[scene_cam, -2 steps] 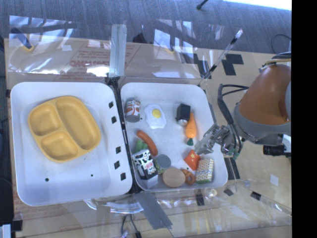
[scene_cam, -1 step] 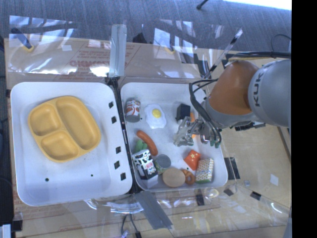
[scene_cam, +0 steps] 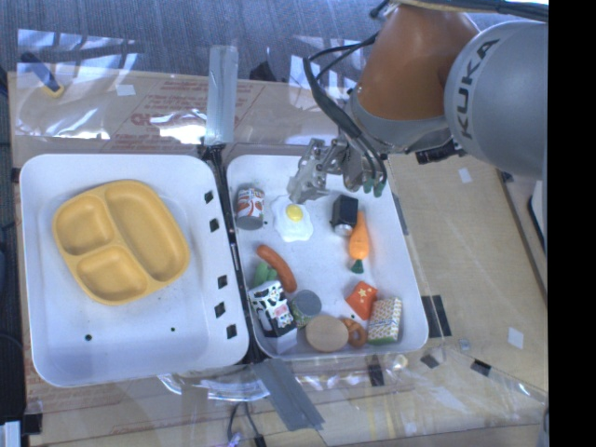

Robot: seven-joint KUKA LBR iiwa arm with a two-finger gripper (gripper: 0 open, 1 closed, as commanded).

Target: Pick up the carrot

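Starting at the near end of the right bin (scene_cam: 321, 266), a tan round bun-like piece (scene_cam: 326, 333) lies against the near wall, with a pale textured block (scene_cam: 386, 319) just to its right in the corner and an orange-red wedge (scene_cam: 361, 298) touching that block's far side. A black-and-white patterned carton (scene_cam: 270, 308) stands in the near left corner, and a grey disc (scene_cam: 305, 303) sits just beside it.

Farther in, a red-brown sausage (scene_cam: 277, 265) lies slantwise near the left wall.

The carrot (scene_cam: 359, 236) lies by the right wall, about halfway along the bin. Its orange body points away and its small green stub points toward the near end. Nothing touches it.

Beyond the sausage, a fried egg (scene_cam: 295, 221) lies flat in the middle of the bin, and a small can (scene_cam: 249, 206) stands to its left by the wall.

The claw (scene_cam: 307, 182) hangs over the far part of this bin, just beyond the egg and well left of the carrot; whether it is wide or narrow cannot be told. Nothing shows in its grip.

The grey arm (scene_cam: 498, 82) reaches in from the right with its orange band (scene_cam: 410, 63).

The left bin (scene_cam: 56, 333) holds a yellow divided plate (scene_cam: 121, 240). Both bins rest on the tan surface (scene_cam: 484, 250).
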